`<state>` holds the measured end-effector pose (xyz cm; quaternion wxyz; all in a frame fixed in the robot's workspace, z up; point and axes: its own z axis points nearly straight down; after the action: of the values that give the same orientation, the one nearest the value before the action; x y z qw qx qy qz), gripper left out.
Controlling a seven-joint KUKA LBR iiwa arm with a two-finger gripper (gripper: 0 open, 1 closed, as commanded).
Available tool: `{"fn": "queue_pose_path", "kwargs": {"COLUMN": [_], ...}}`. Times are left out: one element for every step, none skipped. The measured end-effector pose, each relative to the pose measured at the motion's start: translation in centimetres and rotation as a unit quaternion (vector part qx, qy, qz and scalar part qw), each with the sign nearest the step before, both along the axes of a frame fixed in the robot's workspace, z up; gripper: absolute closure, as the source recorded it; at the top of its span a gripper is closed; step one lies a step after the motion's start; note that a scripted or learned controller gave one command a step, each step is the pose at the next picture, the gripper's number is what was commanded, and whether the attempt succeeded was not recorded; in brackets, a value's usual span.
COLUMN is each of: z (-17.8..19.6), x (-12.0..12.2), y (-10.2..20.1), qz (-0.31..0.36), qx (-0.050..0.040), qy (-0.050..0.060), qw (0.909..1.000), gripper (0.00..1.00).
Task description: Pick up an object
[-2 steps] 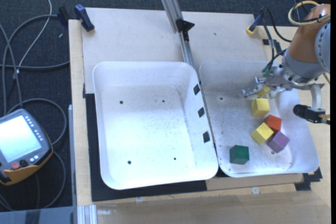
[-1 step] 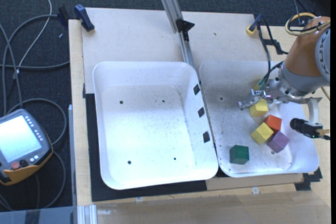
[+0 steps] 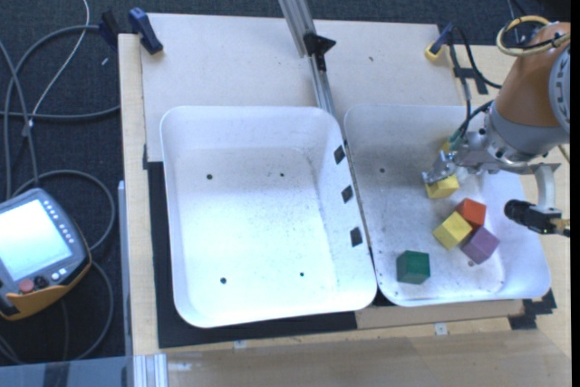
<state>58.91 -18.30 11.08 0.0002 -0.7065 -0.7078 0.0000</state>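
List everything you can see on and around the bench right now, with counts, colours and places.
Bins: 2, white, side by side; left bin, right bin.
Yellow blocks: 2, right bin; one at the gripper's tip, one lower down.
Orange block: 1, right bin, beside the lower yellow block.
Purple block: 1, right bin, touching that cluster.
Green block: 1, right bin, near front edge.
Pendant: 1, orange and grey, floor at left.
Arm: 1, grey and orange, over right bin.
Gripper: 1, low at upper yellow block.

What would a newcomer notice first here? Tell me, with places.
The grey and orange arm reaching in from the right, its claw low over a yellow block in the right bin. Nearer the front lie red, yellow, purple and green blocks.
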Motion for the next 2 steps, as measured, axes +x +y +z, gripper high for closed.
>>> {"fn": "queue_pose_path", "kwargs": {"z": [3.2,9.3], "x": [-0.3,1.3], "y": [9.3,15.6], "qz": [0.003,0.004], "qx": [0.0021,0.0012], "qy": [0.0,-0.004], "qw": [1.0,1.0], "gripper": [1.0,1.0]}}
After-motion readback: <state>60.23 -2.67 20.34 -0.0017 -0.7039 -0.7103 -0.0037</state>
